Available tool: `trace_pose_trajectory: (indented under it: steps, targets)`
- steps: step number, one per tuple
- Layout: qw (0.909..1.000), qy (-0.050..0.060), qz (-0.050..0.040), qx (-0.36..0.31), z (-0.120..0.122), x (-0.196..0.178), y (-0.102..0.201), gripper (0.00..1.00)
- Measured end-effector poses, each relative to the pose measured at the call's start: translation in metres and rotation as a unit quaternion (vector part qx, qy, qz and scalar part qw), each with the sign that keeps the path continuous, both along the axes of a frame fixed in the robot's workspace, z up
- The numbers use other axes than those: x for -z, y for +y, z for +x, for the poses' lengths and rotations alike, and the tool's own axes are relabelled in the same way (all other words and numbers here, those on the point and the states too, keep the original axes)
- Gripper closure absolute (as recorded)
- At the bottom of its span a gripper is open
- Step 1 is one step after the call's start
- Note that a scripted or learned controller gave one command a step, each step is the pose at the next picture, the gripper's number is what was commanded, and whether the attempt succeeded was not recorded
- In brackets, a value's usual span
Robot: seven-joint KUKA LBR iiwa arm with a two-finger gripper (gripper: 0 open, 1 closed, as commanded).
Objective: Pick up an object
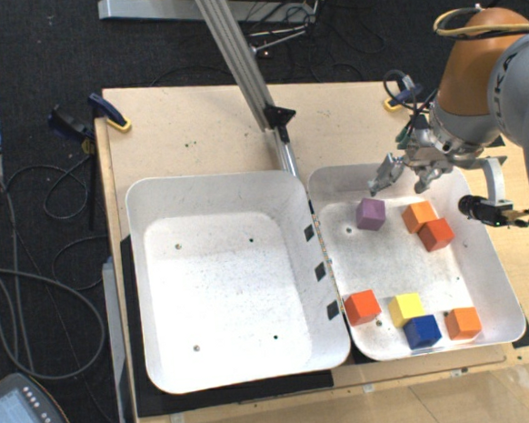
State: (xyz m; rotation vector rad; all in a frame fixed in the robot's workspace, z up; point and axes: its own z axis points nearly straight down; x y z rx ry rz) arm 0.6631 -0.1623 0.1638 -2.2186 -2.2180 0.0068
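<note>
Gripper hangs spread and holding nothing above the right bin's far edge; purple cube sits just beside, near the far-left corner; best to centre over it, descend straight, then clench.

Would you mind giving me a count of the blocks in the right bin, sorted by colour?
Orange blocks: 4
Purple block: 1
Yellow block: 1
Blue block: 1
Total: 7 blocks, all in the right bin.
</note>
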Motion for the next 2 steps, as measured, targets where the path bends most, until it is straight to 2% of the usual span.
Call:
trace_pose_trajectory:
  steps: [1, 2]
  targets:
    - [1.0000, -0.005, 0.0007, 0.000, -0.0029, 0.0399, 0.0016, 0.00]
    - [0.9999, -0.012, 0.0002, -0.002, 0.0030, 0.0454, 0.0036, 0.00]
